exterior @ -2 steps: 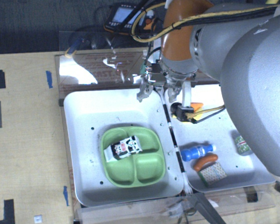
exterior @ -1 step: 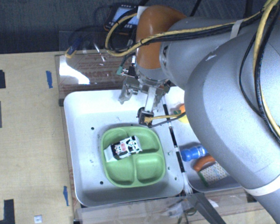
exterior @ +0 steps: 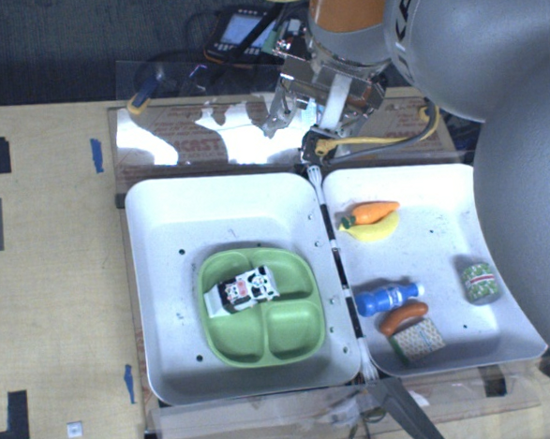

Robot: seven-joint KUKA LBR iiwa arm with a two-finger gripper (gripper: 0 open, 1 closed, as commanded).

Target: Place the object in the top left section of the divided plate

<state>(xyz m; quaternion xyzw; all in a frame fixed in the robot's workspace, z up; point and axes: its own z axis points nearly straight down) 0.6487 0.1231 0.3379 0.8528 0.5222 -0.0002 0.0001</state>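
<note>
One black-and-white carton (exterior: 248, 289) lies in the green divided plate (exterior: 265, 341)'s top section; gripper (exterior: 291, 119) state: cannot tell

Claw (exterior: 291, 119) raised — fingers seemingly apart.

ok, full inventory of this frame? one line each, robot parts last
bins: 2, white, side by side on the bench
divided plate: 1, green, left bin
milk carton: 1, black-and-white cow print, lying in the plate's large top section
carrot: 1, orange, right bin, top
banana: 1, yellow, touching the carrot
bottle: 1, blue, right bin, lower middle
sausage: 1, red-brown, just below the bottle
box: 1, patterned, under the sausage
can: 1, green, right bin, right side
arm: 1, grey with orange band, top right
pincer: 1, metallic, above the bins' top edge
</note>
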